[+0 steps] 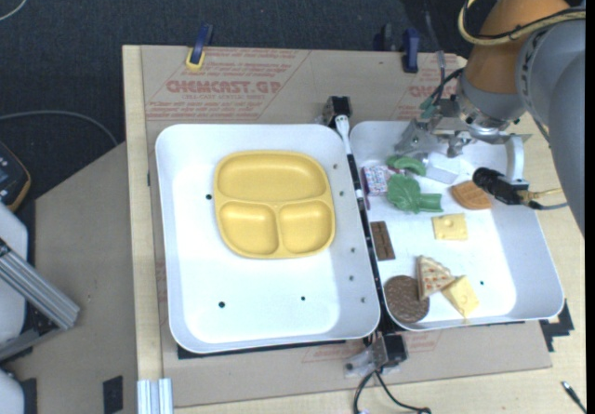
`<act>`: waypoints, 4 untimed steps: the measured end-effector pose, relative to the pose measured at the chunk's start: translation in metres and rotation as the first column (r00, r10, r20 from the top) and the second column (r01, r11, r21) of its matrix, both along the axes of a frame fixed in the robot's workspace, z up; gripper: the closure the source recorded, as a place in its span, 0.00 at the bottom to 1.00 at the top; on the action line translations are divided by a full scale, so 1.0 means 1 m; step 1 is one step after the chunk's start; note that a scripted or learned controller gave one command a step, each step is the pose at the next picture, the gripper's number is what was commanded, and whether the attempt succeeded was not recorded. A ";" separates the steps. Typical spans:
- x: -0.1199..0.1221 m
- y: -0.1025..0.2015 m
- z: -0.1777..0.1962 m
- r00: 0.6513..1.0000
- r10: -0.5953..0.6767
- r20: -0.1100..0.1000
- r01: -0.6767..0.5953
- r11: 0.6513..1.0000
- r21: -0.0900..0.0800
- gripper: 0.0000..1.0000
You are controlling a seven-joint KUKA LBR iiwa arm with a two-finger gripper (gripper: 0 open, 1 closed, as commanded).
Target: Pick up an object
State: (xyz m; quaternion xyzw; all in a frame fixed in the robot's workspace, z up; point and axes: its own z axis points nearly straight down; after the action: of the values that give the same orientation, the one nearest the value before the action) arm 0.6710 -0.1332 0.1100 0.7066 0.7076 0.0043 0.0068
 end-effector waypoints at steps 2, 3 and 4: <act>0.000 0.002 0.076 1.000 0.000 -0.009 0.000 1.000 0.002 1.00; 0.001 0.002 0.119 1.000 0.000 -0.008 0.000 1.000 0.002 1.00; -0.047 0.027 0.109 1.000 -0.002 -0.021 0.002 1.000 0.005 1.00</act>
State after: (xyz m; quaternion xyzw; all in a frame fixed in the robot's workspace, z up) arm 0.6244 -0.1063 0.2194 0.7072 0.7070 -0.0014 -0.0026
